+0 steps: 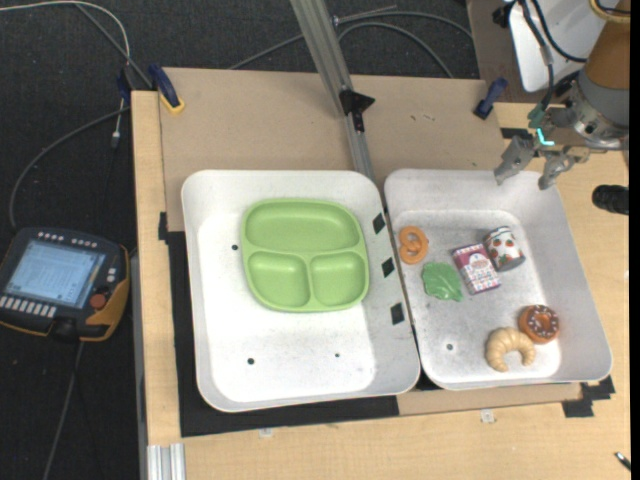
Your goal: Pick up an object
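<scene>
Objects for the pick all sit in the right bin (575, 298), none lifted yet. Claw (531, 171) at upper right of frame, over the bin's far rim, fingers spread wide with nothing between them; two grey fingertips (508, 166) point down and out. A small teal light glows just above them on the wrist. Arm (610, 63) comes in from the right edge with a tan/orange band on it.

Nearest below the claw: a small can-like item (505, 249) touching a maroon carton (477, 268), both mid-bin. Left of the carton, a green leafy piece (441, 282), just beside it. Above that, an orange ring-shaped pretzel toy (412, 244) near the bin's left wall. Lower right of the bin: a chocolate donut (538, 323) touching a croissant (510, 348).

Left bin (215, 368) holds a green divided plate (305, 255), three compartments, nothing in them. A teach pendant (60, 283) lies on the dark floor at the left of the frame.

Progress: judged as the start, approach only. No target is clear yet; descent, closing and lift are all left. Can and carton look closest to the claw's line.

Writing: the carton has a light printed panel, too small to read. The can's label is illegible. Pendant screen is lit, text unreadable.
</scene>
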Available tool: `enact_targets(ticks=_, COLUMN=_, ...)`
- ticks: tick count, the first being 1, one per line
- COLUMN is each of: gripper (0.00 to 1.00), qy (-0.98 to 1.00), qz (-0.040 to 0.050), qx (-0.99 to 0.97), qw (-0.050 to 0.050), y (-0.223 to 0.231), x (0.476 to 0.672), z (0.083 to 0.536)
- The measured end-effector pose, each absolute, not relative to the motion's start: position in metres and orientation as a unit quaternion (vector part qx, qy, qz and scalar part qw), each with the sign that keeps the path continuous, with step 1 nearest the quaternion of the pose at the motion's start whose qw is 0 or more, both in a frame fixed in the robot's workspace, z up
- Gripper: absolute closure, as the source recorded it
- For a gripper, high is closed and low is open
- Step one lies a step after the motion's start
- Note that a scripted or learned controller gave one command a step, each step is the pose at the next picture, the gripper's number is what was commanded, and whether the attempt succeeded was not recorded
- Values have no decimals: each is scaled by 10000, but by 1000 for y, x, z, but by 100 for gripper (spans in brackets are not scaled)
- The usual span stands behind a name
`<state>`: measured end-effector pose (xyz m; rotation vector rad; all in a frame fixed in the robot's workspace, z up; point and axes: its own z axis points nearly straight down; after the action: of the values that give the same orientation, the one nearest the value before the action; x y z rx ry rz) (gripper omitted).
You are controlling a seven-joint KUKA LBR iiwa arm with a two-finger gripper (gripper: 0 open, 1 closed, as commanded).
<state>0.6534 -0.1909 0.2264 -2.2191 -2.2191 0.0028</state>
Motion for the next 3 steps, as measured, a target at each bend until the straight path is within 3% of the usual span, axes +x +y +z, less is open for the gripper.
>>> enact_targets(ticks=1, gripper=0, qy=-7074, qz=-1, qx=-7068, qw=1, y=-191, x=654, z=228)
enact_targets(ticks=3, gripper=0, qy=-7077, qz=11, qx=-7065, qw=21, y=-183, x=651, z=123)
